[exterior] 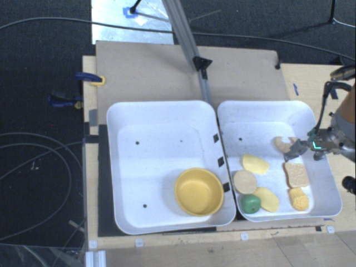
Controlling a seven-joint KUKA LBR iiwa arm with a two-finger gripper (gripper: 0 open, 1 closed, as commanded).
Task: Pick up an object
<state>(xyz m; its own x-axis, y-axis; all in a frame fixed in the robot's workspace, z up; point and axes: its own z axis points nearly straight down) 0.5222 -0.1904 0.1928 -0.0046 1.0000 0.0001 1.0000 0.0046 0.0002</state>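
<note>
- Camera view looked down at a slant on two shallow white bins side by side; the arm (345, 129) came in from the right.
- The gripper (298, 150) hung low over the right bin (261, 113), its dark fingers just beside a pale, curved food piece (283, 143) and just above a slice of toast (296, 174). From where I stood I could not tell whether it was released or clenched, and nothing showed between the fingers.
- Likely trouble, as I judged it: the fingers sat between two items, so a close there could nudge the pale piece or the toast aside and catch neither.
- The right bin also held a yellow wedge (255, 163), a round beige disc (245, 181), a green item (251, 203) touching a second yellow piece (268, 199), and a ridged yellow-orange piece (299, 198) near the front right corner.
- These lay close together, so a grab among them might snag a neighbour.
- The left bin (156, 127) held one yellow bowl (199, 191), upright, near its front right corner, well apart from the gripper.
</note>
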